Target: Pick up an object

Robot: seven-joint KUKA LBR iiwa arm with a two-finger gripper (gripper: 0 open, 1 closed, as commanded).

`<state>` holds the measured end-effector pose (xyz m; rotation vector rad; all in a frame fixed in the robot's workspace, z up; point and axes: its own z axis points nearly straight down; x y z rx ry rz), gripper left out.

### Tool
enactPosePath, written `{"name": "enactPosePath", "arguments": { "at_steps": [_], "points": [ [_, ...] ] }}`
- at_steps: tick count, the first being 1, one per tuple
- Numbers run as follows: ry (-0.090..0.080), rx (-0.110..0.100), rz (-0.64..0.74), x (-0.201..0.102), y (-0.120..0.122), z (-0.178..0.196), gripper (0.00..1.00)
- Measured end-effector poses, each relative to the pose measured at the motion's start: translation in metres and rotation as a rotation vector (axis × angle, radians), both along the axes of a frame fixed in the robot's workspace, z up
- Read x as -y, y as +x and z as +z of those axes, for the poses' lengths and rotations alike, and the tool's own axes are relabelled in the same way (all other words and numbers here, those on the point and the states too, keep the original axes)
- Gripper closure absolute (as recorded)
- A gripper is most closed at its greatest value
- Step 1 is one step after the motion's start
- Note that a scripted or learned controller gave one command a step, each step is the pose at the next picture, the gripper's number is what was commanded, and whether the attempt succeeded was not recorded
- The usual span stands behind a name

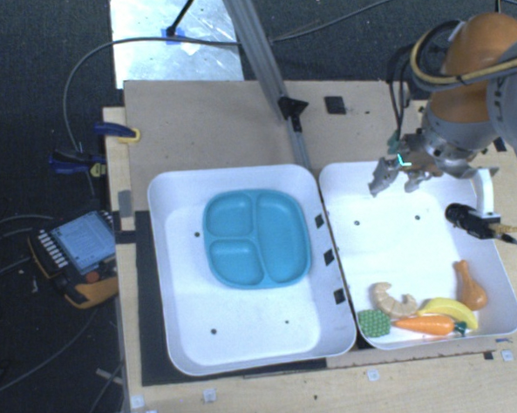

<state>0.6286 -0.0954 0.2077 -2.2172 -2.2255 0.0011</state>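
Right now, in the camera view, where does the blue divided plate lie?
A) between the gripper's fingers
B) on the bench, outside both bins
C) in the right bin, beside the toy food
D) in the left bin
D: the blue divided plate lies flat in the left bin, while the toy food, such as the banana and carrot, sits at the near edge of the right bin.

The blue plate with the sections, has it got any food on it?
Empty. All three sections of the blue plate show bare blue; the toy foods lie in the right bin's near corner.
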Motion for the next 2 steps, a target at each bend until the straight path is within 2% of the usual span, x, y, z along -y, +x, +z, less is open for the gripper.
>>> {"name": "enactPosePath", "arguments": {
  "at_steps": [1, 2],
  "points": [
    [0.000, 0.003, 0.000, 0.000, 0.001, 0.001, 0.00],
    [0.000, -0.003, -0.002, -0.002, -0.006, -0.059, 0.00]
  ]
}}
